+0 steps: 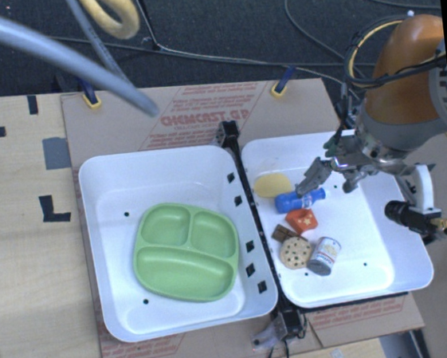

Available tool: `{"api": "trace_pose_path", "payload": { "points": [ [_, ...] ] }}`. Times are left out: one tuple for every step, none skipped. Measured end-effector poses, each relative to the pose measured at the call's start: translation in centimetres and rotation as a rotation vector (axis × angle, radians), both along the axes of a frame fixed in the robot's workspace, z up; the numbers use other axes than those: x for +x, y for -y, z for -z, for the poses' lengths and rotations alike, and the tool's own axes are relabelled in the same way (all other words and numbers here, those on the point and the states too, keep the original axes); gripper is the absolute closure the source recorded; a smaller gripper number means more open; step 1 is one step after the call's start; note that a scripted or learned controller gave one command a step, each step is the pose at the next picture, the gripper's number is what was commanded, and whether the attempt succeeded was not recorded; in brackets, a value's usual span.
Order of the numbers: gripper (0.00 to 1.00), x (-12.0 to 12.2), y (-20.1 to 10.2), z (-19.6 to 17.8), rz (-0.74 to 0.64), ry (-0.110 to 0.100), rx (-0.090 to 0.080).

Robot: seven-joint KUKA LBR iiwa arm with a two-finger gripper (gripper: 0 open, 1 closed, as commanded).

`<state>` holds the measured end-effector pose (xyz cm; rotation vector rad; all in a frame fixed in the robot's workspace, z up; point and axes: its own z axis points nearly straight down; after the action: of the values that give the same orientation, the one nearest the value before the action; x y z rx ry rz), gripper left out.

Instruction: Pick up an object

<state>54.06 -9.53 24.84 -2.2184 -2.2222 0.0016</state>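
The right bin (378, 265) holds a pale yellow rounded item (272, 185), a blue object (297, 201), an orange-red piece (302, 220), a small brown block (281, 232), a round cookie (294, 252) and a small tin can (324, 255) lying on its side. My gripper (332, 182) hangs over the bin's upper middle, just right of and above the blue object. Its fingers are spread apart, with one fingertip (312, 179) near the blue object's right end. Nothing sits between them.
A green divided plate (186, 251) lies in the left bin (104, 188). A black divider with clips (248, 211) runs between the bins. The arm's orange-banded body (404, 73) looms at the right, and cables trail across the dark floor behind.
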Motion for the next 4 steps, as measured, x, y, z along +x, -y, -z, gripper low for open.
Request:
{"api": "trace_pose_path", "payload": {
  "points": [
    [0.0, 0.5, -0.2, 4.5, 0.0, -0.004, -0.001],
    [0.0, -0.4, 0.4, 10.1, 0.002, -0.006, 0.0],
    [0.0, -1.0, 0.5, 14.5, 0.001, -0.004, 0.0],
    [1.0, -0.9, 0.4, 13.3, -0.001, -0.002, 0.001]
  ]
}}
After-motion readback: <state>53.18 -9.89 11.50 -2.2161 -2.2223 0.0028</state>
